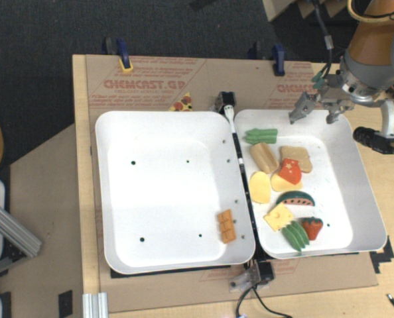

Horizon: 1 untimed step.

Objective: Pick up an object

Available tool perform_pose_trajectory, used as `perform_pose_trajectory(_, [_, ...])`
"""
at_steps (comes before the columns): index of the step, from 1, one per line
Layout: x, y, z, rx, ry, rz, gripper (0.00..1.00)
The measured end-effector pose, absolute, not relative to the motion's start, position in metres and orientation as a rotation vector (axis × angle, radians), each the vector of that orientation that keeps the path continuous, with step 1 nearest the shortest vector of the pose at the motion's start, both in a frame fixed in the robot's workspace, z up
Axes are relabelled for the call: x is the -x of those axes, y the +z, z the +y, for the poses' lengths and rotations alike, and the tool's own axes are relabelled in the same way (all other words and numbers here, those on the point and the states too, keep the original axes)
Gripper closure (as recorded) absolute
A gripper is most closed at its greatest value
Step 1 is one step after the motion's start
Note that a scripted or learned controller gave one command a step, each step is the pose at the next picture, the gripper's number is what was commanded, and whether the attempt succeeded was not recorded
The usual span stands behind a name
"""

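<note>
Arm up at two o'clock, bent down over the far edge of the right bin. Gripper hanging with fingers spread apart, nothing between them. Toy food piled in that bin's left half: green beans, bread, yellow cheese, watermelon slice. Orange block alone at five o'clock in the left bin. Brown board under both, dark carpet behind.

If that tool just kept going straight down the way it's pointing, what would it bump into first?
Probably bare floor at the far end of the right bin. The tool hangs over that end, beyond the toast slice, though its height is hard to judge.
</note>
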<state>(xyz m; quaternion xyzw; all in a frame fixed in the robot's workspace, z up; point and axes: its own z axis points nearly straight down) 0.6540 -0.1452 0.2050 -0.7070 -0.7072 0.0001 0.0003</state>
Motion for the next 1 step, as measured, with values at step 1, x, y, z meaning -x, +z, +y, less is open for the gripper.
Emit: perform_pose_trajectory(1, [-0.5934, 0.0971, -0.1494, 2.216, 0.012, -2.209, 0.00])
